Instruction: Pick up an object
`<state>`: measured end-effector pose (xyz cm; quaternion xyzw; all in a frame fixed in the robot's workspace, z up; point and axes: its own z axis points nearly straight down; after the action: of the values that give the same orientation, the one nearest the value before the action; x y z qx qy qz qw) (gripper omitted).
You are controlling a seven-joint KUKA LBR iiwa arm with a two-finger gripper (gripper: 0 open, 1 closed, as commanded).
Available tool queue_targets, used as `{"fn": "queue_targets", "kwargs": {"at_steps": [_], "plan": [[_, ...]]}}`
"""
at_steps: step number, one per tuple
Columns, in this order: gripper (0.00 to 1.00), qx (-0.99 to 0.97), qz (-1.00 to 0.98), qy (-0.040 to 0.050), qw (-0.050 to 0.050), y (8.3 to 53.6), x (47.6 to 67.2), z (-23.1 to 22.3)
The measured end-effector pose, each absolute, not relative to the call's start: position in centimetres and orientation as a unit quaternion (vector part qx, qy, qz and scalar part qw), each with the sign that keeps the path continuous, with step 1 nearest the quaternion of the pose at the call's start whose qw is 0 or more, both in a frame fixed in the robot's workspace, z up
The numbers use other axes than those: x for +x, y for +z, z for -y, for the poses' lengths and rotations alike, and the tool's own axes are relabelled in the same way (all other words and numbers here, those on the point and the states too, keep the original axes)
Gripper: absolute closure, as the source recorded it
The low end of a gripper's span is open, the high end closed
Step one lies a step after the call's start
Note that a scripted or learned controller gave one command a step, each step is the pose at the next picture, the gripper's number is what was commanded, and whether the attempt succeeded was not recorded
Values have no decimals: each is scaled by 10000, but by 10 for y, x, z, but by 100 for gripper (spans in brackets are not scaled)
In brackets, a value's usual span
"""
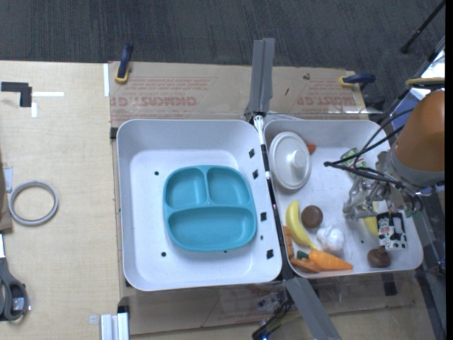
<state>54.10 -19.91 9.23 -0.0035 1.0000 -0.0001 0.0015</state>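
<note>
Nearest, along the front edge of the right bin (333,137), a carrot (327,261) is seen lying flat, with a banana (298,224) just behind it at the front-left, a white crumpled item (330,238) beside that, and a brown round object (312,214) touching the banana's inner curve. A second small brown object (379,258) is noted at the front-right corner. The gripper (369,207) is placed low over the right half of this bin, above a yellow piece (369,225) that is partly hidden beneath it; whether the gripper is parted or closed cannot be told, as cables and housing cover it. No object is seen held. Further back, a white lidded bowl (291,160) is set at the bin's back-left corner. The left bin (134,204) carries a teal divided plate (209,207) at its centre. Risk judged: the yellow piece is close to the right wall, so a descent could strike the wall or push the piece aside; a grasp could also close on nothing. Trailing cables could snag.
</note>
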Motion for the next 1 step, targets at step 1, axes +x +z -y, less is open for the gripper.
{"fn": "queue_targets", "kwargs": {"at_steps": [1], "plan": [[0,-39,-10000,-1,15,92,541,199]]}}
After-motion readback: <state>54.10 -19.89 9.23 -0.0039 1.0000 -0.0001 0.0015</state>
